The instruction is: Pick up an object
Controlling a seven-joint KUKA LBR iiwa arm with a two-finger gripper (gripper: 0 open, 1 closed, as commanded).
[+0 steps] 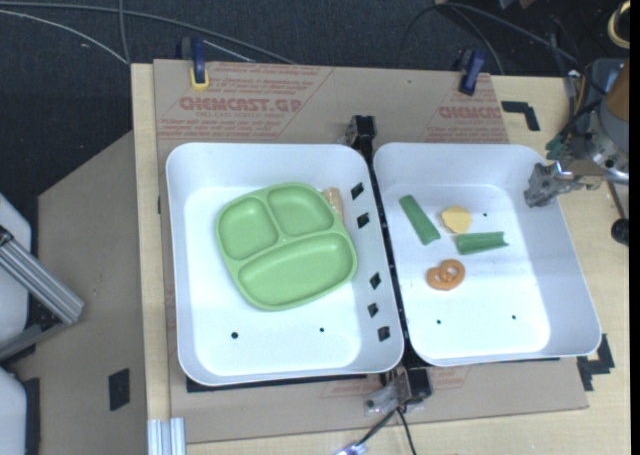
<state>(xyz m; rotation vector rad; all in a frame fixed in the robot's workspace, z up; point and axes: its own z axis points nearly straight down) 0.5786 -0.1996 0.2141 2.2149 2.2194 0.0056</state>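
The right bin (560,273) holds several small toy foods: a dark green stick (419,219), a yellow piece (457,219), a lighter green stick (481,241) and an orange ring-shaped piece (446,274). My gripper (541,187) hangs over the bin's upper right rim, to the right of all of them and touching none. A grey arm segment leads off to the right from it.
The left bin (200,333) carries a green divided plate (288,244) with a small tan item (333,201) at its upper right edge. Black clips run along the seam between the bins. Blue clamps hold the board at the back.
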